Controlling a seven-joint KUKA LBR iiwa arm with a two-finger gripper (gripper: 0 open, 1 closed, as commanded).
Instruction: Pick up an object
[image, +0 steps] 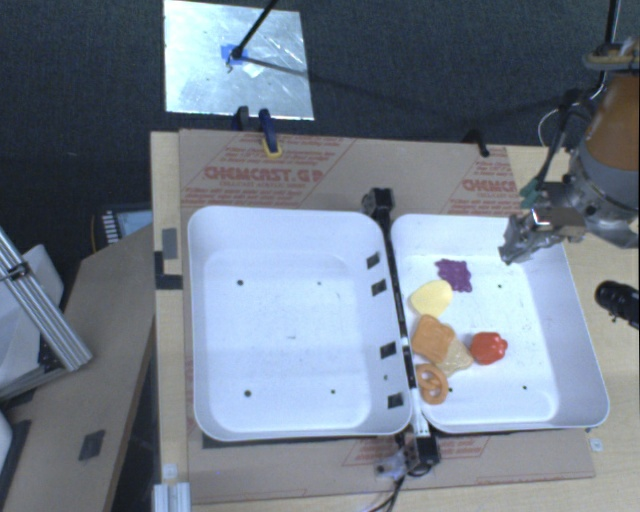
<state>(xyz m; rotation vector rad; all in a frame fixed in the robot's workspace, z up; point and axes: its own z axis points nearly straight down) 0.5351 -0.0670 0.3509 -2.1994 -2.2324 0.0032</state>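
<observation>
A cardboard-covered bench (300, 165) bears two white plastic bins; the right bin (570, 330) holds a purple grape cluster (454, 273), centre-right. The grey two-finger gripper (518, 246) hovers at the frame's upper right, seemingly gripping nothing.

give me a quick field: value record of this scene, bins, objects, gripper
bins: left bin and right bin, white, side by side
objects in right bin: purple piece, yellow piece, orange-brown piece, red piece, pretzel
object layout: clustered near the right bin's left wall
gripper: gripper over the right bin's far right part, apart from the objects
held: nothing seen between the fingers
task status: no object picked up yet
</observation>
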